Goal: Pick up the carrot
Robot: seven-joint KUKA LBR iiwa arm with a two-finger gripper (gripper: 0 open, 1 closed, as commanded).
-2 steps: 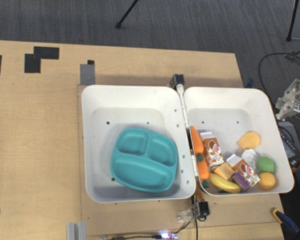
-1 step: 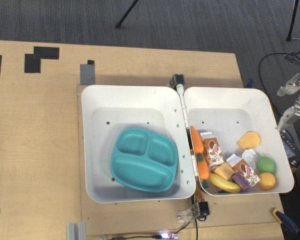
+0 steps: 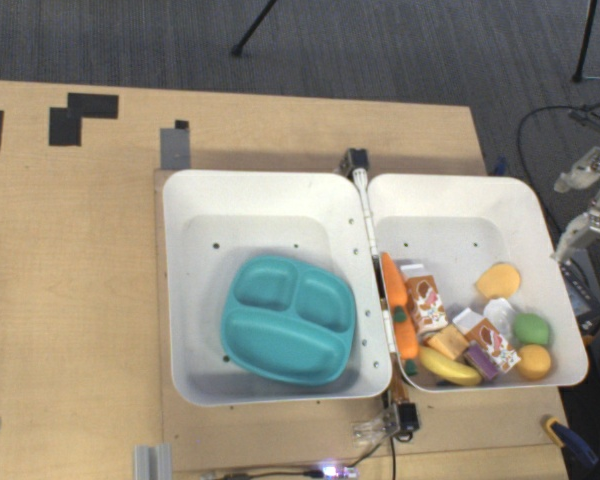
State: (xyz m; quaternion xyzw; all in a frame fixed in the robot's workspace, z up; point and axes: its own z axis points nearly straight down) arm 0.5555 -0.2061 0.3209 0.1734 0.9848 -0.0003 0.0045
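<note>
Likely light, stiff and slippery, the carrot lay against the right bin's left wall; mid-length looked the best grip.

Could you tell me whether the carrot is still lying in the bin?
Yes, the carrot lies flat in the right bin, along its left wall, beside a small carton.

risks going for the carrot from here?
1. The carrot lies tight along the right bin's left wall, so a finger may hit the wall or find no gap.
2. A carton and banana crowd its other side; the grasp could catch or shove them.
3. The gripper sits beyond the bin's far right edge, so it must cross the whole pile.
</note>
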